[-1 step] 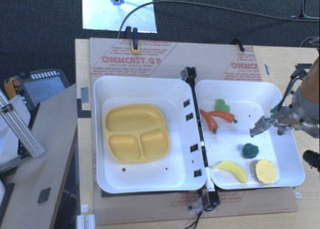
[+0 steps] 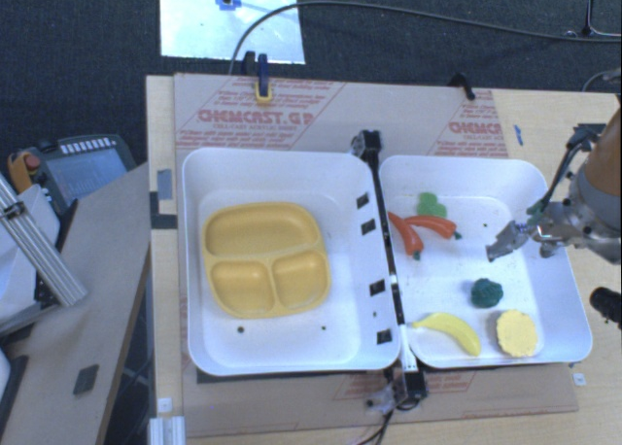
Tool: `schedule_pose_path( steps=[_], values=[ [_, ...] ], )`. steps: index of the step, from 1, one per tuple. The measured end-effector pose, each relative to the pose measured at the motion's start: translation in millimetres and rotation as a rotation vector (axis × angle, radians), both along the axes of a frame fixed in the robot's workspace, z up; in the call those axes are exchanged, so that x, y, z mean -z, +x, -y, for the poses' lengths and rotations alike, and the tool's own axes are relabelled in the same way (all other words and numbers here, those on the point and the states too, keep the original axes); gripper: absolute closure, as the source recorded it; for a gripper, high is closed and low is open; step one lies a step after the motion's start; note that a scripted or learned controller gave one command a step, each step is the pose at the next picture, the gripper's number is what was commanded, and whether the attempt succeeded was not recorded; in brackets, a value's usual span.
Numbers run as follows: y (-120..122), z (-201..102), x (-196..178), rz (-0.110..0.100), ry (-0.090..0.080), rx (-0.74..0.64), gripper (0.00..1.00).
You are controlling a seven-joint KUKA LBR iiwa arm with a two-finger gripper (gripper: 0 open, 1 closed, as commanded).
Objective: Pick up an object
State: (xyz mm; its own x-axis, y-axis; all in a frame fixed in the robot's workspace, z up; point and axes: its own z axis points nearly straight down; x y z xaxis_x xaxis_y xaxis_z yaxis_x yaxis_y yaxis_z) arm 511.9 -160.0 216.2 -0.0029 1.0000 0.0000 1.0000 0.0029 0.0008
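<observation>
The gripper (image 2: 507,242) hung over the right bin (image 2: 544,179), reaching in from three o'clock, and nothing sat between its fingers; whether they were spread or closed could not be told from here. Just at five o'clock of it lay a dark green broccoli piece (image 2: 487,291), apart from the tool. Further toward six o'clock rested a round yellow slice (image 2: 517,333), with a banana (image 2: 451,330) at its nine o'clock. Over at the gripper's nine o'clock sat two orange-red carrots (image 2: 420,228), crossed, and a light green piece (image 2: 431,205) at their twelve. The left bin (image 2: 282,169) held a yellow divided tray (image 2: 264,258).
</observation>
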Motion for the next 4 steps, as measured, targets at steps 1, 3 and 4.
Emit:
schedule_pose_path(
  steps=[1,3,4],
  values=[
    [3,4,62,-0.004,0.001,0.002,0.0],
    [-2,4,132,-0.001,0.001,0.002,0.0],
    [0,4,121,0.004,-0.001,0.003,1.0]
  ],
)
